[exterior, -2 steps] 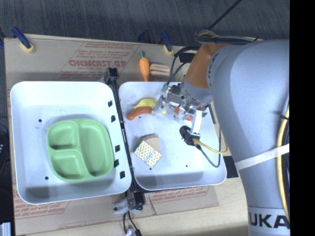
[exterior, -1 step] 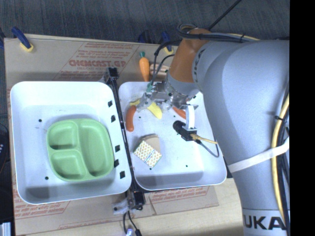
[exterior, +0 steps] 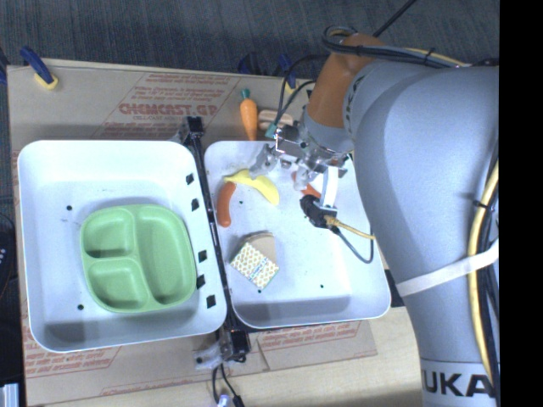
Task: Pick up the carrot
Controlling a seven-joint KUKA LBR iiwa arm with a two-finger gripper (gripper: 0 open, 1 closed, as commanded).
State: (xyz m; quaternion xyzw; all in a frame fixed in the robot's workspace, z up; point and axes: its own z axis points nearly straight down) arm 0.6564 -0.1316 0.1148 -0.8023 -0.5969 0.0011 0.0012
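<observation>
A large grey robot arm (exterior: 424,210) with an orange band above the wrist covers the right side of the scene, hiding the right rim of the shallow white right-hand bin (exterior: 288,299) and cut off at the lower frame edge. Its two-finger gripper (exterior: 297,161) sits low over the far part of that bin, a tangle of metal and wires; how far the jaws stand apart cannot be told, and nothing is clearly seen between them.

The small orange carrot with a green top (exterior: 248,117) lies outside the bins, on the brown cardboard (exterior: 161,100) just beyond the right bin's far rim.

Inside the right bin lie a yellow banana (exterior: 257,185) just beside the gripper, a reddish-orange sausage shape (exterior: 225,203) and a patterned square packet (exterior: 254,264).

The shallow white left-hand bin (exterior: 51,176) holds a pale green divided plate (exterior: 136,257).
</observation>
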